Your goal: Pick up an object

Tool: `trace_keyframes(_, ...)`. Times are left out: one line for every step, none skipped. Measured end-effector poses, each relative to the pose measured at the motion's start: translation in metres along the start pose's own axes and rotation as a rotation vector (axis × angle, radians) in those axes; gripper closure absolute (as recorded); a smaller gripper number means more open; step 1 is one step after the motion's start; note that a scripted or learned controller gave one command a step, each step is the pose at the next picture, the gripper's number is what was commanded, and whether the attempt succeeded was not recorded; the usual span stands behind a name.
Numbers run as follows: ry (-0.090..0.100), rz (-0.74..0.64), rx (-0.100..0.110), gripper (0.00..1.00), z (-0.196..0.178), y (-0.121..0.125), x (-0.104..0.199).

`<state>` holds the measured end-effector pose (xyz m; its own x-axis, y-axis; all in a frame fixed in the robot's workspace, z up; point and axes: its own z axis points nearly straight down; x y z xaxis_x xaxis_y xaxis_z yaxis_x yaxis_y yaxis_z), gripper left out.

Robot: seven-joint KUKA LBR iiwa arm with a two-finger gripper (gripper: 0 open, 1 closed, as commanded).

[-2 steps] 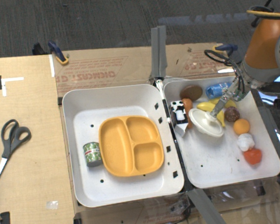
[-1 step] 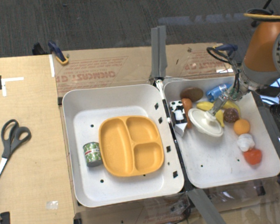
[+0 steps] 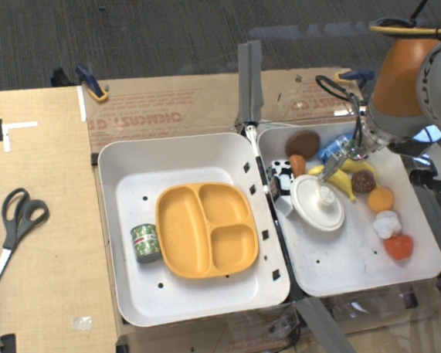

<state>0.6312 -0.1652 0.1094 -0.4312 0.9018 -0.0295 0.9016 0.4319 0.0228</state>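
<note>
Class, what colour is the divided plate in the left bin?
Yellow-orange; the divided plate shows plainly in the camera view.

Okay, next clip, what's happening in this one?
The arm reaches in from the right, with its gripper down among the cluttered items at the back of the right bin, by the banana and the white bowl. Nothing is visibly lifted yet. The left bin holds a yellow divided plate and a small green can, both untouched. Scissors lie on the bench.

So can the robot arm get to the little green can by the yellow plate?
Probably yes. The green can stands alone in the left bin, open from above, though the end effector is over the right bin.
</note>
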Motion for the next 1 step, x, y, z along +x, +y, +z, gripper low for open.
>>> trace_keyframes(0.0, -0.005, -0.002, 1.0, -0.0098, 0.0021, 0.0005)
